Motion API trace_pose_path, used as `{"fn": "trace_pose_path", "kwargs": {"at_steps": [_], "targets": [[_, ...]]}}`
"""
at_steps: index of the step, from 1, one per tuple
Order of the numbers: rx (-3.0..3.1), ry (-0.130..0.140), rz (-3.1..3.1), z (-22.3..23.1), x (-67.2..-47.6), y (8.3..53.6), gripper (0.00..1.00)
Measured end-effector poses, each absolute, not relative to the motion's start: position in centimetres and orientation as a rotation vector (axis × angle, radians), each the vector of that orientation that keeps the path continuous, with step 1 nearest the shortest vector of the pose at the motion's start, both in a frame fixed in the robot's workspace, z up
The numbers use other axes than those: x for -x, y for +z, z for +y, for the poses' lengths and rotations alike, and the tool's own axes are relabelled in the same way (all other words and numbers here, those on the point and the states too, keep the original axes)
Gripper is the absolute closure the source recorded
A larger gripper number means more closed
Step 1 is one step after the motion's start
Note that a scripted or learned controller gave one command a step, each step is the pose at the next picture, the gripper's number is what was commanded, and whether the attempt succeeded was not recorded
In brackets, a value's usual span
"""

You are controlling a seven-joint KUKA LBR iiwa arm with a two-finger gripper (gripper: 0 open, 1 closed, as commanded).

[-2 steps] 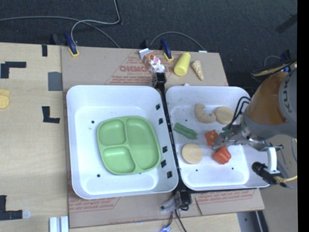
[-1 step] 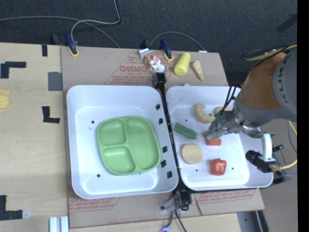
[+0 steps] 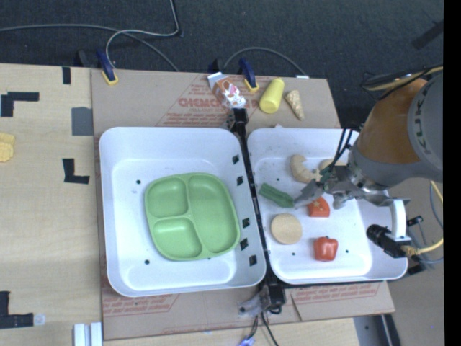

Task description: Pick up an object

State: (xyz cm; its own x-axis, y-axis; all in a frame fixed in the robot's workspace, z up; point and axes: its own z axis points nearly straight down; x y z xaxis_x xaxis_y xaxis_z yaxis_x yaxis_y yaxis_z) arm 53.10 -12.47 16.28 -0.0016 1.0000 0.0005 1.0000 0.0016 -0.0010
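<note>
Glossy red pepper [image 3: 325,248], flat round tan disc [image 3: 287,229], metal end effector [image 3: 318,191] — grip state unclear

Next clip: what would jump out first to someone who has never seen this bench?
The pale green divided plastic plate lying in the left white bin draws the eye first. Next comes the grey arm with its orange band reaching into the right white bin, its claw low beside a small red toy piece. Around it lie a round tan disc, a red pepper-like toy and a green stick.
</note>
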Motion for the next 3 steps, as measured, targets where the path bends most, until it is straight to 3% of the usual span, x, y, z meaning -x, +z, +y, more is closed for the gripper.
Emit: {"fn": "trace_pose_path", "kwargs": {"at_steps": [1,2,3], "targets": [[2.225,-0.011,-2.229,-13.6,-58.5,9.0,0.0],[2.225,-0.011,-2.23,-12.1,-64.9,8.9,0.0],[2.227,-0.007,-2.228,-18.6,-59.0,9.0,0.0]]}}
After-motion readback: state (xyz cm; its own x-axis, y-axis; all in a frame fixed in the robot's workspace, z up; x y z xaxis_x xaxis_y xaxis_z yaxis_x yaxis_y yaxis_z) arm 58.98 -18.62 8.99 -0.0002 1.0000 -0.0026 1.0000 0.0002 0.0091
